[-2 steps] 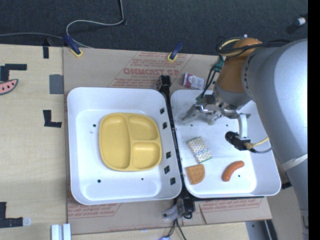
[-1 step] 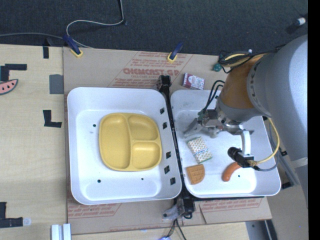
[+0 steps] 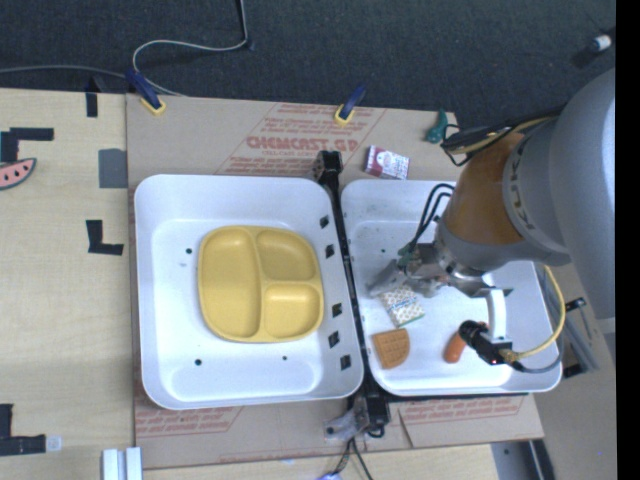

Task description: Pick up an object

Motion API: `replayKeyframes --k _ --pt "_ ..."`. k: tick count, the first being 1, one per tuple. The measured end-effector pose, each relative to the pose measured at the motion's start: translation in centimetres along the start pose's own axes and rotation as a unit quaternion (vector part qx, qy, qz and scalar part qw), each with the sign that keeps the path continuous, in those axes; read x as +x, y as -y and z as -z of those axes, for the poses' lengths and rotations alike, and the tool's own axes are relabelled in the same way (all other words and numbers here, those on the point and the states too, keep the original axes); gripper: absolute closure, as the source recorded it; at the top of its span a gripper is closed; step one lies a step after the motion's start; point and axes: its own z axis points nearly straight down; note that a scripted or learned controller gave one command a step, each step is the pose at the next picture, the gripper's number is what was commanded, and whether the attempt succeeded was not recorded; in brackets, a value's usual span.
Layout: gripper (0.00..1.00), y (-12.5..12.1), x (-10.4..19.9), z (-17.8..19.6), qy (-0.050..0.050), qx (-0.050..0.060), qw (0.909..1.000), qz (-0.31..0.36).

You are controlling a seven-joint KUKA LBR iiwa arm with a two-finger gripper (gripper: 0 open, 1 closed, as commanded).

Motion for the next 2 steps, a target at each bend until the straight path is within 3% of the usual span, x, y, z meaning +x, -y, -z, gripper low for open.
replayKeyframes --k 1,2 --pt "1.00 0.0 0.0 0.9 0.000 0.000 1.0000 0.000" --pt "1.00 -5.0 5.1 9.8 -0.001 0.002 1.0000 0.001"
